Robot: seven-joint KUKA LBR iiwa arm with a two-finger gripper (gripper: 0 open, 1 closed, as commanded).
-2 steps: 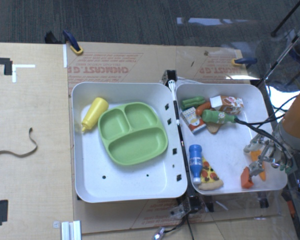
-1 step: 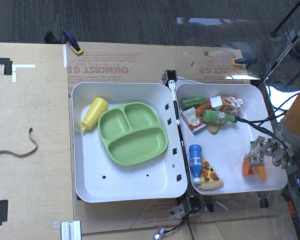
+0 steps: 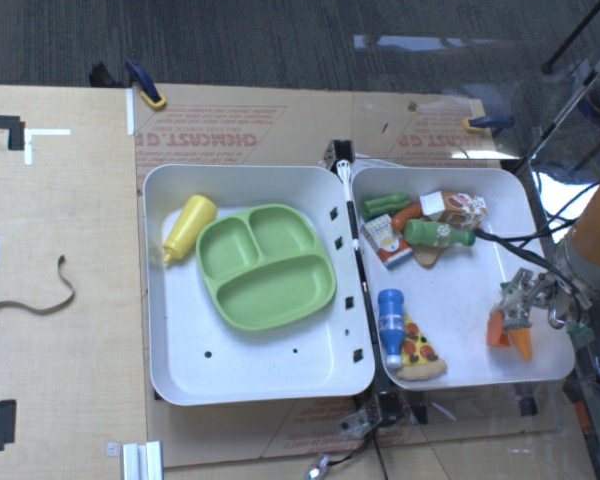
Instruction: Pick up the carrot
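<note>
1. Camera view, progress: my gripper [image 3: 517, 306] sits low at the right side of the right bin [image 3: 460, 343], directly over the carrot [image 3: 510, 336]. The orange piece lies just beneath my metal tip, touching or nearly so. I cannot tell whether I am spread apart or closed, nor whether the carrot is between them, so I judge the grasp unconfirmed and the lift yet to come.

2. Camera view, edges and room: the carrot lies close to the bin's right wall, leaving little space on that side. Toward the left the floor is bare as far as the pizza slice [image 3: 417, 350] and blue bottle [image 3: 390, 320]. The clutter at the top, including the green bottle [image 3: 438, 233], stands well apart. Straight up looks free.
</note>
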